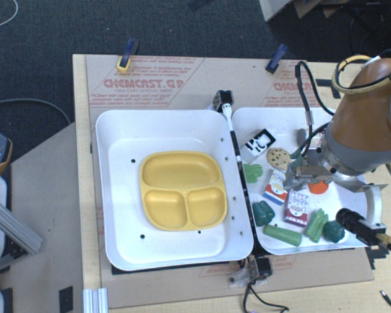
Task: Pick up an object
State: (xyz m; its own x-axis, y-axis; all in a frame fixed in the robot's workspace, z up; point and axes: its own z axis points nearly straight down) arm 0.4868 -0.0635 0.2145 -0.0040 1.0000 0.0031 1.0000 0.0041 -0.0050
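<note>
Over the right bin (378,253), the arm's pincer (292,177) hangs low above a crowd of small toys; whether it is spread or pressed together cannot be told from this angle, and nothing is seen pinched in it. Just beneath and beside it lie a small red-and-white carton (275,192) and a red printed packet (297,208), the likeliest targets, both near the bin's middle. The packet's long axis appears to run from the far side toward the near rim, tilted slightly; the carton sits much the same way.

The risk, judging from the crowding, is a pinch that lands between pieces. The cookie (278,156) sits just beyond, an orange piece (318,187) close on the arm's side, and a flat packet offers little edge to catch, so a descent could push it aside or trap a neighbour with it.

Farther out, a long green piece (282,234) lies slantwise near the front rim, with a dark teal lump (263,212) nearby. The left bin (117,240) holds a yellow divided tray (183,190).
</note>
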